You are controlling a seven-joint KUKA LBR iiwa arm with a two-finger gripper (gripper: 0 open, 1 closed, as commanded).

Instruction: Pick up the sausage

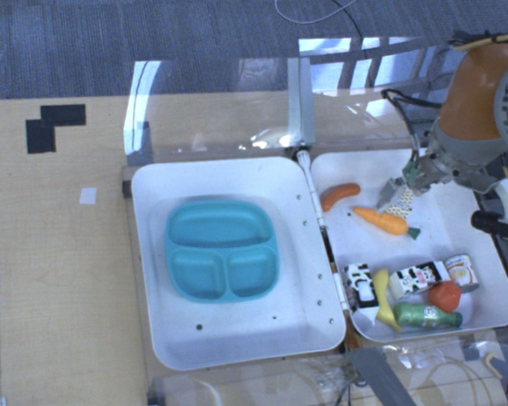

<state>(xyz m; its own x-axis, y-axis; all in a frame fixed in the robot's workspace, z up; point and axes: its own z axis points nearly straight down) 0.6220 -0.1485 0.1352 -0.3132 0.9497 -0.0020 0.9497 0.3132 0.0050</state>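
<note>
While I watch from the fixed overhead camera, the grey arm with its orange band (483,89) reaches in from the right over the far part of the right-hand shallow white bin (502,309), and its two-finger gripper (401,196) hangs low there with a patterned tip just above the bin floor; I cannot tell from here how the hand is set, and I see nothing between it. The short reddish-orange sausage (340,195) lies on the bin floor at the far left of that bin, close to the wall between the two bins, to the left of the gripper and apart from it. An orange toy carrot (382,221) lies just nearer than the gripper, slanting down to the right. Along the near side of the same bin I see a black-and-white carton (360,286), a yellow banana (383,298), a green bottle (427,316), a red tomato (445,296) and a small tin can (461,271) crowded together. The left white bin (187,349) bears a teal plastic plate with three compartments (222,249)
</note>
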